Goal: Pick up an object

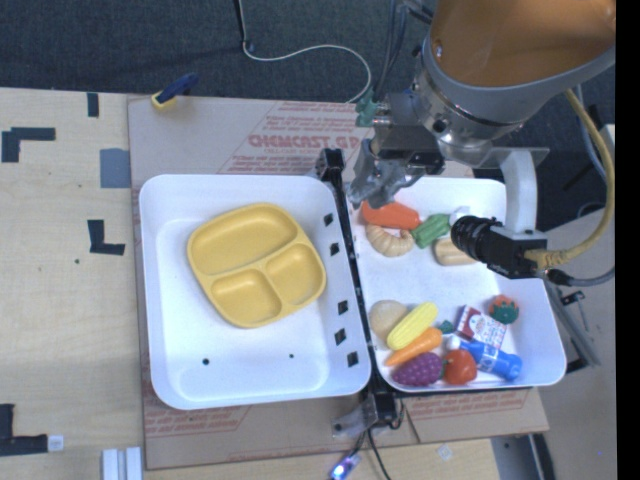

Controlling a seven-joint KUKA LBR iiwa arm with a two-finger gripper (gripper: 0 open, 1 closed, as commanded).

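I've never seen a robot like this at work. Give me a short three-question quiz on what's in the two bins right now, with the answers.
1. True or false: the yellow divided plate lies in the left bin.
2. Which toy lies nearest the gripper? A) purple grapes B) orange carrot piece C) corn cob
3. Fill in: the toy food is all in the ____ bin.

Key: 1 true; 2 B; 3 right.

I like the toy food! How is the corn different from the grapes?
The corn is yellow and long; the grapes are purple and bumpy. The corn lies above the carrot; the grapes lie below it, nearer the bin's front edge. Both are in the right bin.
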